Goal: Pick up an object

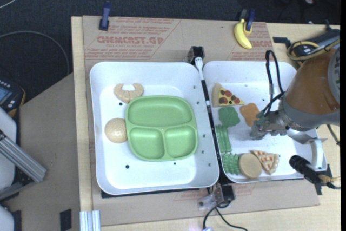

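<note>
I see two white bins (102,116) on a tan surface (162,30) printed with red lettering. The divided tray (161,127) is pale green. Beside it sit a beige croissant (128,92) and a tan bun (115,130). The pizza slice (226,96) is yellow with red dots. The banana (241,35) is yellow. My arm (316,89) shows grey with an orange band.
</note>
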Controlling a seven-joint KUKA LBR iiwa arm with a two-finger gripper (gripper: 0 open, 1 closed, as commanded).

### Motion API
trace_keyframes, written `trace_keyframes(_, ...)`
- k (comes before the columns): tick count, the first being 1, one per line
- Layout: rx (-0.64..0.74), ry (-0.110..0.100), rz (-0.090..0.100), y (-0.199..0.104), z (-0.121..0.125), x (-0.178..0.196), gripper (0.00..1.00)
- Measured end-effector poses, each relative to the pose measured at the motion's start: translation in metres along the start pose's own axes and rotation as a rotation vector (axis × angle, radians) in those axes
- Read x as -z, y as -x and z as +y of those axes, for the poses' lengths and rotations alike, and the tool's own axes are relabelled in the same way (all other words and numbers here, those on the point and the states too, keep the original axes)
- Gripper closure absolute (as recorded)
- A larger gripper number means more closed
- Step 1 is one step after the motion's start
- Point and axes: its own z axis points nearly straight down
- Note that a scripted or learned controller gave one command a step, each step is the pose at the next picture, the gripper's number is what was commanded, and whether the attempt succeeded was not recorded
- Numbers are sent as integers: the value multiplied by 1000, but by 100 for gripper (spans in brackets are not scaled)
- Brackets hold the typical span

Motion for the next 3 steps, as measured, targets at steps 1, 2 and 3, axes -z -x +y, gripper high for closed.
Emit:
trace_keyframes(1,4,3,-2,-1,54,-27,100)
trace_keyframes(2,6,7,1,-50,-2,80,100)
trace_keyframes(3,9,-1,2,-126,-17,90,100)
